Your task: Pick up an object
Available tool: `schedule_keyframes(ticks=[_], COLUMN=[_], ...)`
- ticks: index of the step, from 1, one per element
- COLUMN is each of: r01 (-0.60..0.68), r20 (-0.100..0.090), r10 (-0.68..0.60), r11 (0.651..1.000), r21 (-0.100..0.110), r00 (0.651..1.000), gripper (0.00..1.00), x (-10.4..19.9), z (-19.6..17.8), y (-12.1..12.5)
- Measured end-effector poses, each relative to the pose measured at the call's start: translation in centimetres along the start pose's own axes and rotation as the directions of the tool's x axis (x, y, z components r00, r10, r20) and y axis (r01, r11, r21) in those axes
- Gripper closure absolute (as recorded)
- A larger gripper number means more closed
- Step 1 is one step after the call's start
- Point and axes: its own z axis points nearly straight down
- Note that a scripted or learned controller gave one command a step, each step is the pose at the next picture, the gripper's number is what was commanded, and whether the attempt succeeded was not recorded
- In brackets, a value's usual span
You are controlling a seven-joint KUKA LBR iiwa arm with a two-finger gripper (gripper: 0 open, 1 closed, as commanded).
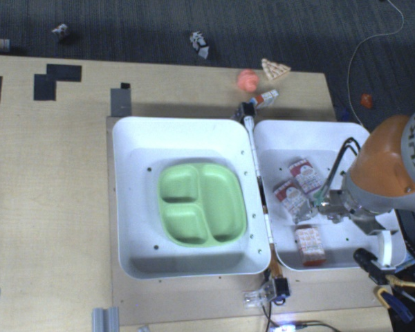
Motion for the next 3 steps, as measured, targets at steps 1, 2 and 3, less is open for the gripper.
schedule_keyframes(ticks=[1, 2, 3], r01=[-0.003, -0.001, -0.001], r20=[0.002, 0.002, 0.001], r10=[0.003, 0.001, 0.001], r11=[1.000, 1.000, 1.000], r21=[0.008, 0.002, 0.002], r00=[1.000, 1.000, 1.000], gripper=[0.00, 1.00, 0.00], x=[1.6, 1.6, 1.6], z=[2.1, 1.0, 1.0], y=[-0.4, -0.1, -0.1])
